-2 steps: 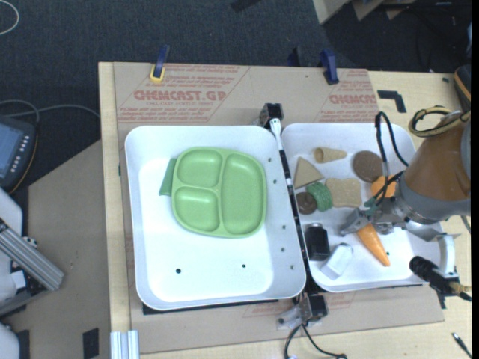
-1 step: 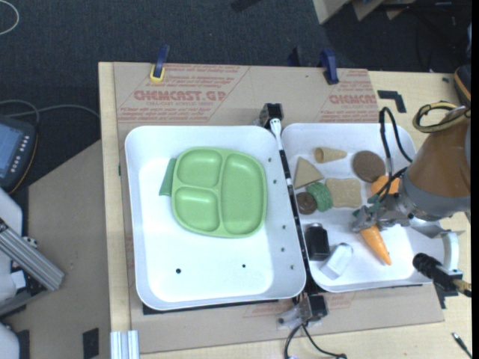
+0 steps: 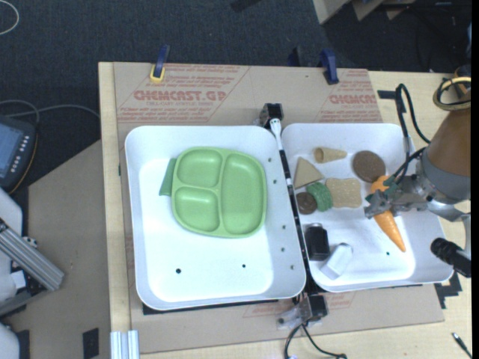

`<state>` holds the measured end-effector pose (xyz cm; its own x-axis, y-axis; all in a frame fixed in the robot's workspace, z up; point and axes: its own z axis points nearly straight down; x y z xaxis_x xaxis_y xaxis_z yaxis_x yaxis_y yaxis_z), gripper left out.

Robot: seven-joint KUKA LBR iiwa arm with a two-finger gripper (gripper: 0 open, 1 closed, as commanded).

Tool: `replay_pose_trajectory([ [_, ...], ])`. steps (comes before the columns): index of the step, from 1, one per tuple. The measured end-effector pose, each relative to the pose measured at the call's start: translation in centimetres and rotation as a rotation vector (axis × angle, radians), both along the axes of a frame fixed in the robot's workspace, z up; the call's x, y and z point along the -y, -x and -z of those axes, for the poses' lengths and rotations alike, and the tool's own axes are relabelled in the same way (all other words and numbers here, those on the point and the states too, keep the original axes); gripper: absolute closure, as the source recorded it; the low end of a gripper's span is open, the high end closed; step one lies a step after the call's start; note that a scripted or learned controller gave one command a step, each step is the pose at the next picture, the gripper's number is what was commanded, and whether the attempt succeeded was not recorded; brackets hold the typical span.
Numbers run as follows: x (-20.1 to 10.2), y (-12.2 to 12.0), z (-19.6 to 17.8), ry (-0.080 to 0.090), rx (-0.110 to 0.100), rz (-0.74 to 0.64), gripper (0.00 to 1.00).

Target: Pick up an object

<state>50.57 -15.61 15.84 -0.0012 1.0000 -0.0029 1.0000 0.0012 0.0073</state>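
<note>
The gripper (image 3: 382,200) is lowered into the right bin (image 3: 359,275), directly over the upper end of the orange carrot (image 3: 393,229), which lies slanted near the bin's right side. Whether the carrot is clamped cannot be told. A green divided plate (image 3: 221,191) is seen in the left bin (image 3: 209,275), well apart.

Arm (image 3: 449,155) cropped at the right edge; carrot's (image 3: 391,226) upper end behind the gripper (image 3: 382,200).
</note>
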Motion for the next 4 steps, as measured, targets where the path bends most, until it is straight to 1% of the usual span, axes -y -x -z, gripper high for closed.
replay_pose_trajectory([
  [1, -0.3, 0.5, -6.1, 0.000, 0.001, 0.000, 1.00],
  [2, -0.3, 0.4, -6.7, -0.001, -0.004, 0.000, 1.00],
  [3, -5.8, -0.2, -6.9, -0.005, -0.007, -0.005, 1.00],
  [4, -11.7, -0.3, -6.6, -0.006, -0.009, -0.005, 1.00],
])
